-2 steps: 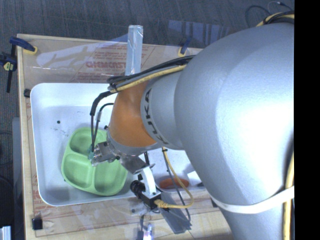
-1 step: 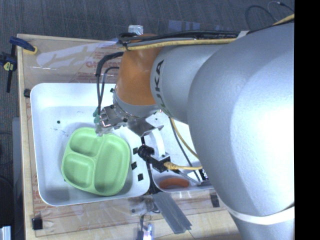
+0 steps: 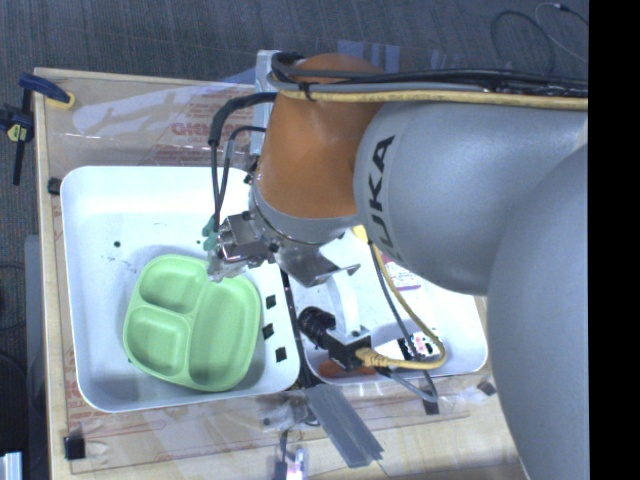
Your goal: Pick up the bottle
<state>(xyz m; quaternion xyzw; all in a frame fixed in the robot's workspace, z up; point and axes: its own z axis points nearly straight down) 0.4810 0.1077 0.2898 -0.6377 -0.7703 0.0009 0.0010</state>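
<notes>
Over the left bin: the grey arm (image 3: 470,188) with its orange band (image 3: 310,138) reached in from the right and covered most of the right bin.
Hand: the metal hand (image 3: 232,243) hung at the upper right corner of the plate, low over the left bin; whether it was wide, narrow or holding anything could not be told, since the wrist hid it from above.
Left bin: a shallow white plastic bin (image 3: 90,218) sat on the wooden tabletop (image 3: 45,368), its floor bare at upper left apart from a few dark specks.
Plate: a light green divided plastic plate (image 3: 190,323) with three compartments lay flat in the lower half of the left bin, its right edge near the wall between the bins.
Right bin: a second shallow white bin (image 3: 460,353) stood just beside the left one, largely under the arm.
Bottle: no bottle could be made out for certain; a small yellow and white piece (image 3: 400,273) peeked out under the arm in the right bin.
Cables: black cables (image 3: 225,158) ran down the wrist, and a yellow cable (image 3: 410,363) curled over the right bin.
</notes>
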